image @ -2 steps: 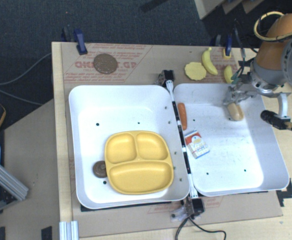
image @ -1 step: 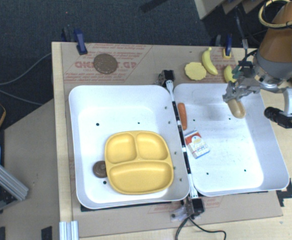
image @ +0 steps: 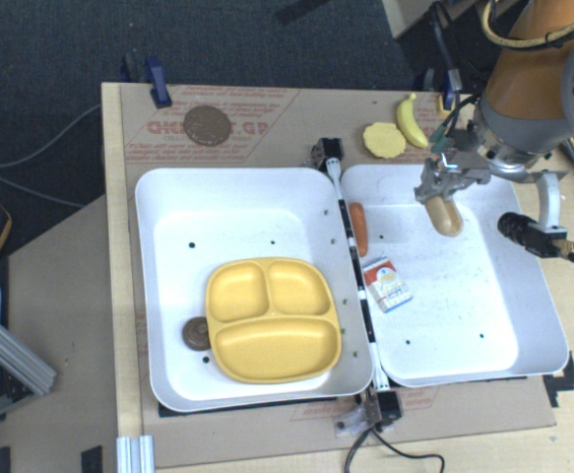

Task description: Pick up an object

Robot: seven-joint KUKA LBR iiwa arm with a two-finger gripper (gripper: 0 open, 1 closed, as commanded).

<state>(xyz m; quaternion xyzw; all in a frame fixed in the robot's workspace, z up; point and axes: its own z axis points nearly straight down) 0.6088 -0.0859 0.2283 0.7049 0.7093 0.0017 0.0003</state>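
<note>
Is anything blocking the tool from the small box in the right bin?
Nothing visible. The tool sits over the right bin; bare floor separates it from the small box. The hot dog lies off that line.

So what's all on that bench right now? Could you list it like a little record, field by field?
left bin: yellow divided plate, small brown round piece touching the plate's left edge
right bin: orange-red sausage by the left wall, small red and white packet
board behind the bins: banana, yellow round piece, brown disc
claw: over the right bin's back part, a tan oblong thing at its tip
held or not: cannot tell
</note>
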